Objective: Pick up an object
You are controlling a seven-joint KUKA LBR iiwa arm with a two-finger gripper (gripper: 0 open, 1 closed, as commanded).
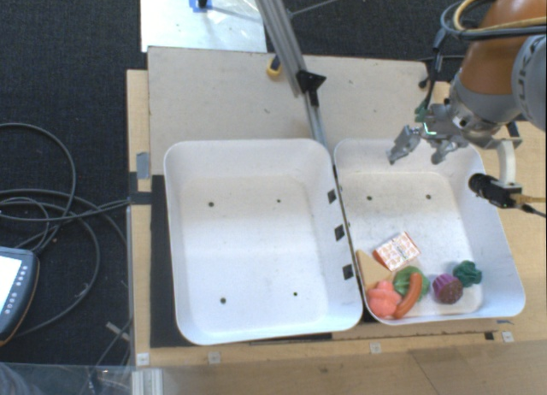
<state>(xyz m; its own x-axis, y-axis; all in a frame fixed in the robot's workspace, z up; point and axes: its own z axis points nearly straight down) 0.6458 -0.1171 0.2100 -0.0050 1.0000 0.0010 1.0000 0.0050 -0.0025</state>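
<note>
From my seat the gripper (421, 149) hangs over the far edge of the right bin (491, 214), its two fingers spread apart with nothing between them. Everything worth picking sits well away from it, huddled along the near wall of that bin: a small orange-and-white box (397, 250) lying tilted, and in front of it a cluster of toy foods, namely a pinkish-orange lump (384, 298), an orange carrot-like piece (409, 294) leaning across something green, a purple ball (447, 288) and a dark green piece (467, 273). I judge all of these light and fairly stiff (plastic or foam toys, by the look), so weight is no worry, but the rounded ones may squirt out of a pinch. The box looks the safest target: flat sides, standing a little apart from the rest, to be taken across its narrow width. The cluster is packed touching, and I cannot tell where one piece ends under the carrot. The left bin (184, 239) holds nothing I would go for.
</note>
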